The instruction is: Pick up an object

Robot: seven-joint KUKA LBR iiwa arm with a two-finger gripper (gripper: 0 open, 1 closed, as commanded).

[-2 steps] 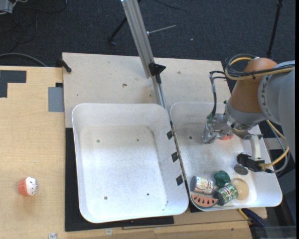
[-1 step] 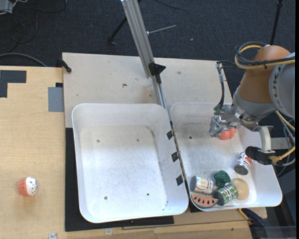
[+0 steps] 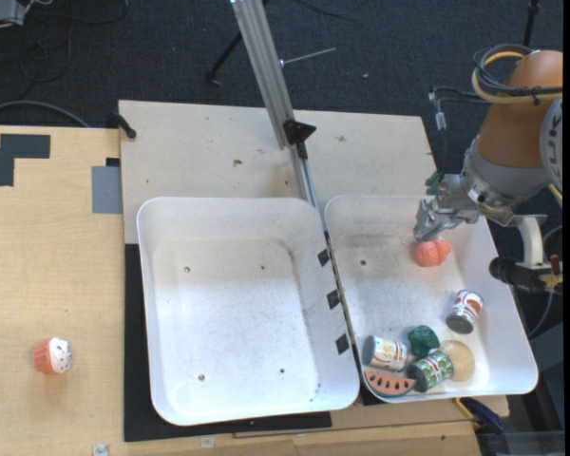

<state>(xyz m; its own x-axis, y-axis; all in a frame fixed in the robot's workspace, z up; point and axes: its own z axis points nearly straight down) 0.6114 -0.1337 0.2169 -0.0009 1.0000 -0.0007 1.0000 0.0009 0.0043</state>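
My grey arm with its orange band comes in from the right, and my two-finger gripper [image 3: 431, 234] hangs low over the right-hand shallow white plastic bin [image 3: 513, 369], directly above one small round orange-red ball [image 3: 433, 253]. The fingertips sit at the top of that ball, but I cannot tell whether they are touching it, nor whether they are spread or pressed together, since the wrist hides them.

There are two bins, side by side and touching along a shared edge with three small black clips. In the right bin I count six things besides the ball: one small can with a red and white label [image 3: 465, 310] lying alone near the right wall, then a cluster in the near corner made of one yellow-labelled can on its side [image 3: 387, 351], one dark green lumpy object [image 3: 422, 338], one green-labelled can [image 3: 432, 369], one pale tan round object [image 3: 460, 360] and one watermelon-slice toy [image 3: 388, 383] against the front rim.

The left-hand bin [image 3: 171, 218] is well apart from my gripper. On the wooden bench to its left lies one small orange and white round toy [image 3: 52, 356]
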